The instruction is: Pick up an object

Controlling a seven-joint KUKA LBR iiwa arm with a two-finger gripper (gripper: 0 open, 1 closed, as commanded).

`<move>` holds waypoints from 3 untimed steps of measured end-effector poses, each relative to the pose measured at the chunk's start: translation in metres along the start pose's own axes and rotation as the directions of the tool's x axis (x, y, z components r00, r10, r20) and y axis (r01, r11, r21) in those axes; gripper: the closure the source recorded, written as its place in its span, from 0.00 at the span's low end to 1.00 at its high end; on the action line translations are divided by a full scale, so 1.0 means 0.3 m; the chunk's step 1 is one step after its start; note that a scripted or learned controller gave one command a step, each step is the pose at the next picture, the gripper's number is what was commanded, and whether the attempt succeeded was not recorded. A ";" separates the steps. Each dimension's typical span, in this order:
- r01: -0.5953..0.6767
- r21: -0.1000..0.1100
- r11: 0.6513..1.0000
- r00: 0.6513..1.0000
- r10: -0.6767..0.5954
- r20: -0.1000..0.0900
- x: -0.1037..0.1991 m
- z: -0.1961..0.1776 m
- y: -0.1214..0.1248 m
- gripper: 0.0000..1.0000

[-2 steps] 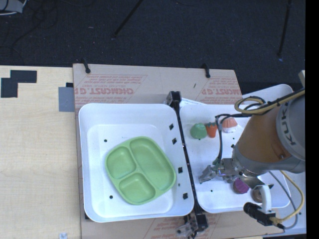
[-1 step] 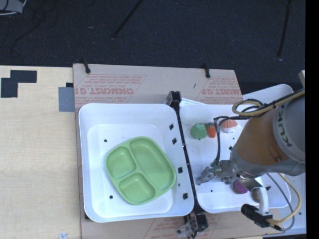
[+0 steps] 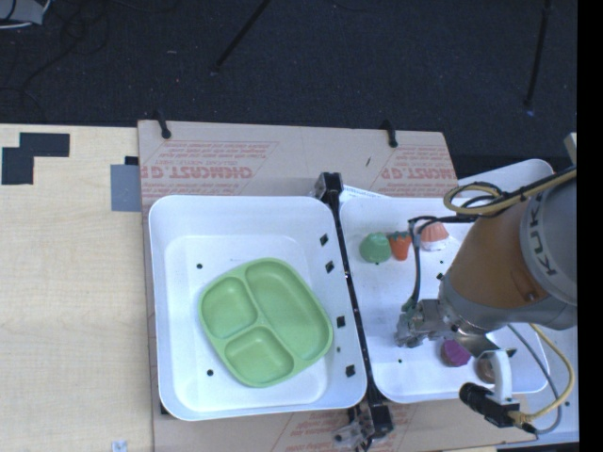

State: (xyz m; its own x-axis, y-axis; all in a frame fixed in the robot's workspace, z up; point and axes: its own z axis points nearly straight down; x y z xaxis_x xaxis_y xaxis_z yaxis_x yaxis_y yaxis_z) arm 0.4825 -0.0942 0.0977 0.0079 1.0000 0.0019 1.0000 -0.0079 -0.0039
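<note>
A single fixed camera looked down on the bench (image 3: 66,290) from above, at a slant, far enough back to take in both white bins whole. The left bin (image 3: 179,217) sat near the middle of the frame and the right bin (image 3: 400,389) toward the right edge, where the arm (image 3: 504,262) came in. The bench's far edge ran across the upper part of the frame, with dark floor (image 3: 311,45) beyond it.

Two white bins sit side by side, the left bin (image 3: 170,252) holding one green divided plate (image 3: 265,321) and the right bin (image 3: 396,384) four small objects beside the gripper (image 3: 412,328).
</note>
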 end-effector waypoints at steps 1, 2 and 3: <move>0.009 -0.003 1.000 1.000 -0.009 0.001 0.019 -0.144 0.002 1.00; 0.008 -0.007 1.000 1.000 -0.008 0.003 -0.013 -0.327 0.021 1.00; 0.008 -0.008 1.000 1.000 -0.008 0.003 -0.031 -0.531 0.008 1.00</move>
State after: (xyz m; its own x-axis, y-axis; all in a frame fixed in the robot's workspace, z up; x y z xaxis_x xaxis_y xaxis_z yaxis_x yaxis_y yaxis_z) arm 0.4854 -0.1036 0.2569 0.0001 1.0000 -0.0008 1.0000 -0.0001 0.0038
